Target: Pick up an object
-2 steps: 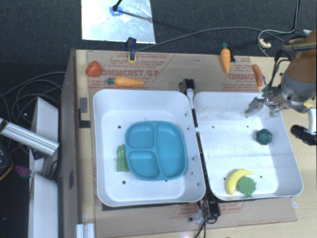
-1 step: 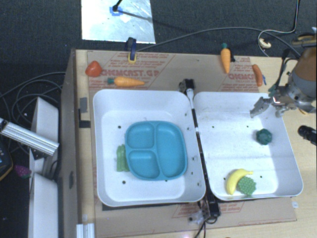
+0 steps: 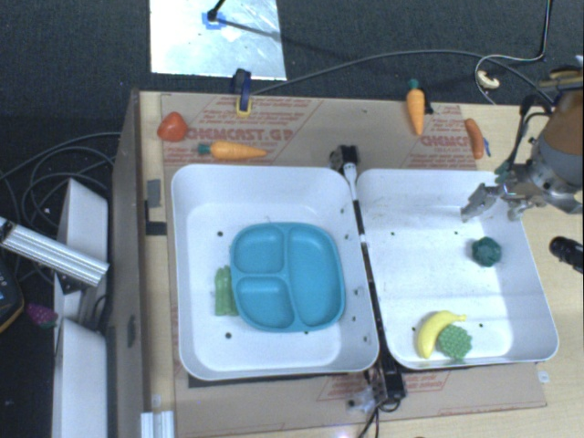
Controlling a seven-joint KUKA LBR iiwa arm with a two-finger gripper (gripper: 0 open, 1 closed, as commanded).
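The end effector (image 3: 493, 201) hangs over the far right part of the right bin (image 3: 411, 245), its two fingers (image 3: 474, 203) spread apart with nothing between them, though at this slant the tips are small and I can only say they look open. The grey arm (image 3: 561, 153) reaches in behind it from the right side of that bin. Inside the right bin, a dark green round object (image 3: 486, 251) lies near the right wall, a little nearer the camera than the end effector and apart from it. At the bin's near edge a yellow banana (image 3: 432, 330) rests touching a light green bumpy object (image 3: 455, 340) on its right. The left bin (image 3: 201, 245) sits just beside the right bin, the two rims meeting along a dark seam. It holds a blue divided plate (image 3: 286, 276) near its middle, and a pale green strip-like object (image 3: 224, 292) lies against the plate's left edge. On the surface (image 3: 301, 121) beyond the left bin lie a red round object (image 3: 172, 127) and an orange carrot (image 3: 237, 151). Beyond the right bin, another carrot (image 3: 416, 109) lies near the far edge, and a smaller orange object (image 3: 474, 138) sits to its right.
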